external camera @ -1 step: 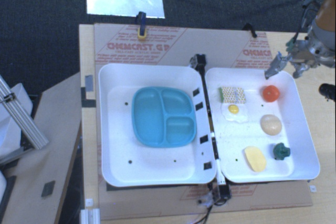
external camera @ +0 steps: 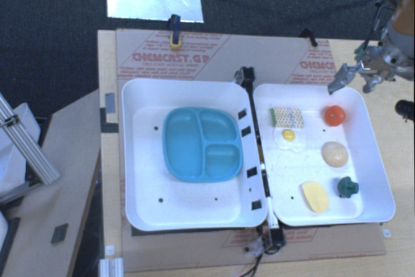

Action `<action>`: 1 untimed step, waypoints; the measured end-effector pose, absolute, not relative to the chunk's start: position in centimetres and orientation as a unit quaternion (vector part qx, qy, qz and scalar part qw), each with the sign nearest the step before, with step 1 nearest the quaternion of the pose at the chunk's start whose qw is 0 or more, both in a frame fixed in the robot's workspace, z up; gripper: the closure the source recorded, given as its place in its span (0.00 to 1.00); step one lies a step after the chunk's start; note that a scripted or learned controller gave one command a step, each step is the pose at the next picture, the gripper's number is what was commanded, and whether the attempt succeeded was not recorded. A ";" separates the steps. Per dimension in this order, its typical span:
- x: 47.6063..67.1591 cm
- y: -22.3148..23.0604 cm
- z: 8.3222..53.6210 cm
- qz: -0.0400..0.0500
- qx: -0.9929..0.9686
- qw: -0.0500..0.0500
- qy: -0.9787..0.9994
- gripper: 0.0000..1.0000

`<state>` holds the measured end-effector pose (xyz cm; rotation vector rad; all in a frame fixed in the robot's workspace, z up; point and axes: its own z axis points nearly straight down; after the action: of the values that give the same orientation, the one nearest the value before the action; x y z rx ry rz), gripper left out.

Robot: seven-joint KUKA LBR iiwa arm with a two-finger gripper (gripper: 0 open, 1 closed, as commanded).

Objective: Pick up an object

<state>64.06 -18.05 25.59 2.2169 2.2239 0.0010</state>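
Note:
The right bin (external camera: 376,159) holds several small items. A red-orange tomato (external camera: 334,115) lies at its far right, a speckled green-and-white square (external camera: 286,117) at its far left, and a fried egg (external camera: 288,137) just in front of that. A beige round piece (external camera: 334,154), a yellow oval piece (external camera: 315,196) and a dark green piece (external camera: 347,187) lie nearer the front. My gripper (external camera: 357,79) hangs over the bin's far right rim, above and behind the tomato. It is open, with nothing between its fingers.
The left bin (external camera: 139,139) holds a blue divided plate (external camera: 201,144). Black clips (external camera: 254,139) line the seam between the bins. Cardboard (external camera: 194,55) lies under both bins, with a yellow-and-black clamp (external camera: 175,32) at its far edge.

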 end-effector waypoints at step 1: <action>64.9 -18.1 19.8 -0.001 0.705 -0.001 0.709 0.00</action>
<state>64.89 -18.10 19.76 2.2168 2.2276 -0.0019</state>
